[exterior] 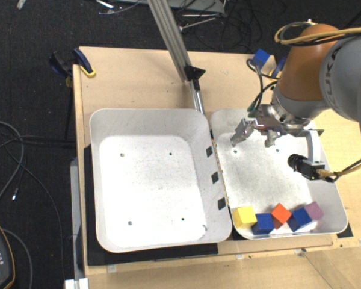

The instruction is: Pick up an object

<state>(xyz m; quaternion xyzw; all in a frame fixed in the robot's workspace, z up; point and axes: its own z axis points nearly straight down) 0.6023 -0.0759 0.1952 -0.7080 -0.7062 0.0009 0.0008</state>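
Five small blocks, one yellow, two blue, one orange and one purple, line the right bin's near edge, while the gripper hangs above, fingers spread and holding nothing.

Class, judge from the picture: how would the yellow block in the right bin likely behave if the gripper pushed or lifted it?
The yellow block looks cube-shaped with flat faces, so it would probably slide, not roll. It appears rigid. It sits against a blue block, which would likely get nudged too.

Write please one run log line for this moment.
gripper: open, holding nothing, above right bin | blocks: near edge of right bin, untouched | left bin
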